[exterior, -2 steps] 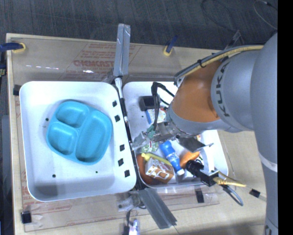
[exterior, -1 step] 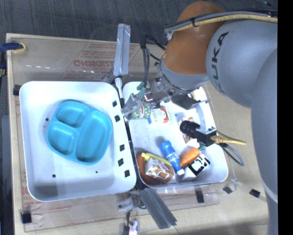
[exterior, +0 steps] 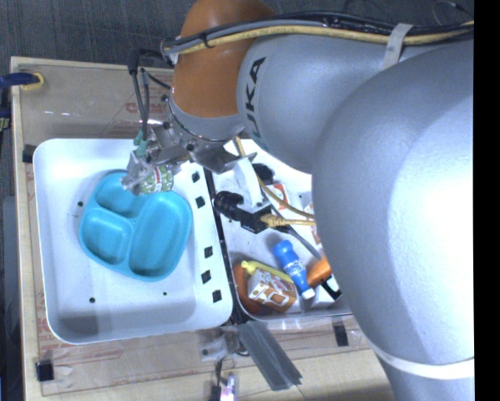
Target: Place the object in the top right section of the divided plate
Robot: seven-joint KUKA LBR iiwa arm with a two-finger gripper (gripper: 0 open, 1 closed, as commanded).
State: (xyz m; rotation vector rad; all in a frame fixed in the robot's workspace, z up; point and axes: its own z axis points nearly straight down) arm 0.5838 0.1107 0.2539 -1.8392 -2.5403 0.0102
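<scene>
At the far left of the frame the bench (exterior: 26, 224) shows as a pale wooden border, and on it the left bin (exterior: 66, 299) takes the left half of the picture. Inside this bin, a little left of the centre of the frame, lies the blue divided plate (exterior: 137, 228), with one large section toward the right and two smaller sections toward the upper left and the left. Just above the plate's upper edge the gripper (exterior: 152, 172) hangs over the rim, and a small greenish object (exterior: 159, 179) sits at its tip, over the upper right part of the plate; it seems to be pinched between the fingers, though the picture is too blurred there for me to be sure of this. For the step in hand, I judge that the object should be brought a little lower and more toward the inside of the top right section before release, because now it is close to the rim and the divider and could roll out or into the wrong section. To the right, below the big grey arm (exterior: 400, 182), the right bin (exterior: 258, 312) holds a blue bottle (exterior: 290, 261) and a brown packet (exterior: 268, 289); these need no attention.
</scene>
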